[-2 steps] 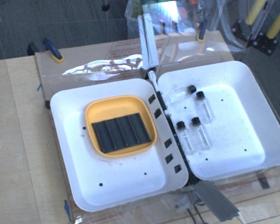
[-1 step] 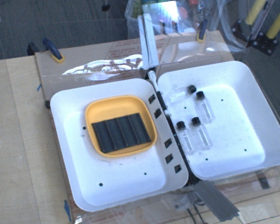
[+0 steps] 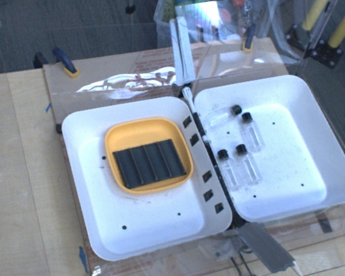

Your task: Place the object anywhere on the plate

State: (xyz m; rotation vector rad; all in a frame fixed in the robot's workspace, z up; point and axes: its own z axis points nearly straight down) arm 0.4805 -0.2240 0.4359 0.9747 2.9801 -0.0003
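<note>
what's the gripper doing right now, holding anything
Gripper: cannot be told from this view. The vials lie in the right bin, none on the yellow plate.

Clear vials — bodies faint against white bin, contents indiscernible

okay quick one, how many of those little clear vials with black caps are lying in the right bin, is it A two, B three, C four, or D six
C: four clear vials with black caps lie in the right bin, one near the top with its cap at about the bin's middle, one just below it, and two side by side lower down.
</note>
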